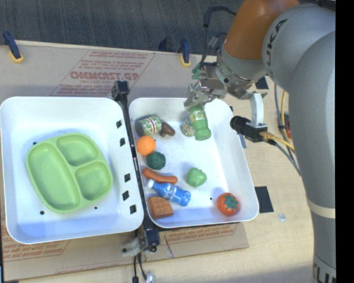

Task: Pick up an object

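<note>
My gripper (pixel 196 102) hangs over the far part of the right bin (pixel 239 164), directly above a green bottle with a pale label (pixel 197 125). The bottle's top touches or sits just under the gripper tip; I cannot tell whether it is lifted off the bin floor. Other loose items lie in the same bin: a green-labelled can (pixel 148 124), an orange ball (pixel 145 145), a dark green ball (pixel 157 160), a sausage (pixel 159 175), a light green fruit (pixel 196 177), a blue bottle (pixel 171 194), a brown waffle (pixel 159 207) and a red tomato (pixel 228 203).
The left bin (pixel 17 117) holds a light green divided plate (pixel 69 171). A black hinge strip (pixel 127 152) runs between the bins. The arm's grey body (pixel 307 69) and cables (pixel 265 135) overhang the right bin's right rim.
</note>
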You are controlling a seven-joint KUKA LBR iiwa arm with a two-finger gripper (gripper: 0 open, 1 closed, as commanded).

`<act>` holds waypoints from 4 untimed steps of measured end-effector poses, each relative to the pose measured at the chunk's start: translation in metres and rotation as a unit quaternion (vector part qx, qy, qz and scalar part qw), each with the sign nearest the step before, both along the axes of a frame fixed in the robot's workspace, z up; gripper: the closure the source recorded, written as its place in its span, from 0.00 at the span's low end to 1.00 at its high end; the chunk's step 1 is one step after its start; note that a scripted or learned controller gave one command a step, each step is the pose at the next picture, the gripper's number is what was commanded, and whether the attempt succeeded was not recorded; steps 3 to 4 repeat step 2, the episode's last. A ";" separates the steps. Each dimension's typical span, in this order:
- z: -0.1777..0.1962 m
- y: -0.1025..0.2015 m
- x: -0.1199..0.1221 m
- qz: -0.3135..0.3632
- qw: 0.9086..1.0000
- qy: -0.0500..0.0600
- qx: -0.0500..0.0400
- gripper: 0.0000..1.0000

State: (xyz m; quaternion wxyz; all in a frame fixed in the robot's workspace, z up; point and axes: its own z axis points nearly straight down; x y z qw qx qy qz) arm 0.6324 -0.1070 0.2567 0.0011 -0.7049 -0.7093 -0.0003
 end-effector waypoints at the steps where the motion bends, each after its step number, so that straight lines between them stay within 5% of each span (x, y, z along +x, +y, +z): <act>1: 0.022 0.007 0.024 0.000 1.000 0.000 -0.001 1.00; 2: 0.029 0.052 -0.020 0.000 1.000 0.000 0.000 1.00; 4: 0.029 0.052 -0.020 0.000 1.000 0.000 0.000 1.00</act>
